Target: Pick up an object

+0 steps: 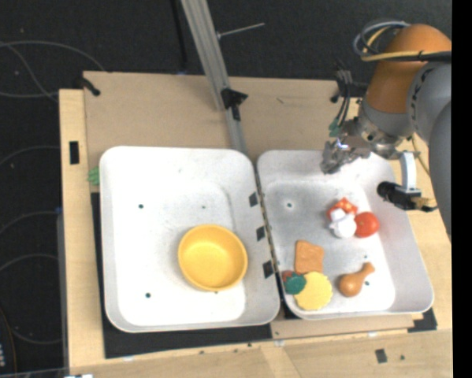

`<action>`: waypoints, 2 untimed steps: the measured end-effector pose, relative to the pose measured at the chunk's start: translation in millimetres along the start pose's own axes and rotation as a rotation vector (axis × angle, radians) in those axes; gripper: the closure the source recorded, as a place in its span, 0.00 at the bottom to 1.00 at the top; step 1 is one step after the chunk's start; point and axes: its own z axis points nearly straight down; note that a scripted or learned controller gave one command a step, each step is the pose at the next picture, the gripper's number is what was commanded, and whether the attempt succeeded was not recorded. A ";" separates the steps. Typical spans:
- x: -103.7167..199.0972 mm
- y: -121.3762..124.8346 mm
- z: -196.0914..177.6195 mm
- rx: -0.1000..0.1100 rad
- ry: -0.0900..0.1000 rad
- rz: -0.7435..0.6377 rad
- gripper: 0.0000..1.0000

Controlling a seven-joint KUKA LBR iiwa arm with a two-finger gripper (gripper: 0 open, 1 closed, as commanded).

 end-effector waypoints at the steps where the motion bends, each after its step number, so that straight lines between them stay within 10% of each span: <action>1: 7.8 -2.4 -51.4 -0.001 0.000 -0.005 1.00; 2: 6.7 -0.7 -96.9 0.000 0.000 -0.006 1.00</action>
